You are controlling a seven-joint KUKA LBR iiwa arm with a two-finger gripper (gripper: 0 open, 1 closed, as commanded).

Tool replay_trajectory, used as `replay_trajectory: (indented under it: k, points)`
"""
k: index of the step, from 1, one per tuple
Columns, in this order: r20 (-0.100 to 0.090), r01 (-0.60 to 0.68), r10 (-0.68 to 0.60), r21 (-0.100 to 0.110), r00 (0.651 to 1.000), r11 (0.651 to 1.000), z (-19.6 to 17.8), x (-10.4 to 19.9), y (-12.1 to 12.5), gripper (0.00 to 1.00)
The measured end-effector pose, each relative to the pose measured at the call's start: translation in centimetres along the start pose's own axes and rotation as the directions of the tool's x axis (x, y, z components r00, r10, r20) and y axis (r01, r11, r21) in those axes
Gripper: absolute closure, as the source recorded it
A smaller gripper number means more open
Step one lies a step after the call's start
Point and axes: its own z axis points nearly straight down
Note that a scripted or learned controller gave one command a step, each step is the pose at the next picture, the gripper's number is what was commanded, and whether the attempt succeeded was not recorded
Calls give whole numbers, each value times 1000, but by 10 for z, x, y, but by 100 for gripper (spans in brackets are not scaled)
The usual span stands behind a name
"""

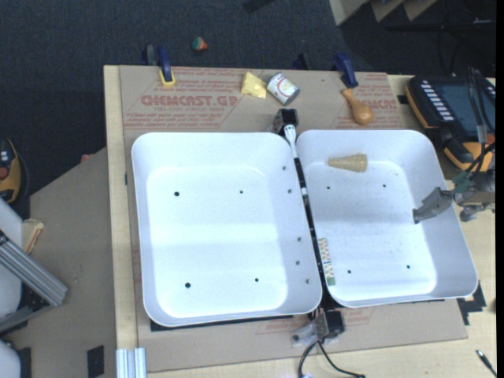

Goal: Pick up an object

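Gripper (431, 205): I am seeing it reaching in over the right bin's right edge; whether the claw is open or closed, I cannot tell.
Right bin (441, 278): it is holding one tan cone-shaped object (349, 162), lying near the far edge, well apart from the gripper.
Left bin (150, 235): it is sitting just beside the right bin, rims touching.
Bench (236, 94): along its far edge I am seeing a yellow wedge (253, 86), a small white carton (283, 88) and a wooden pear-shaped piece (358, 109).
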Motion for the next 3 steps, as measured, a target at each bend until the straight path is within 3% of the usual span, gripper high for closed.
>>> replay_trajectory:
  k: [1, 2, 3]
  points:
    - [3, 5, -5, -12, 1000, 1000, -133, 38, -1, 0]
    - [3, 2, -2, -6, 1000, 1000, -138, 36, -1, 100]
    - [4, 5, -5, -22, 1000, 1000, -296, 75, -1, 100]
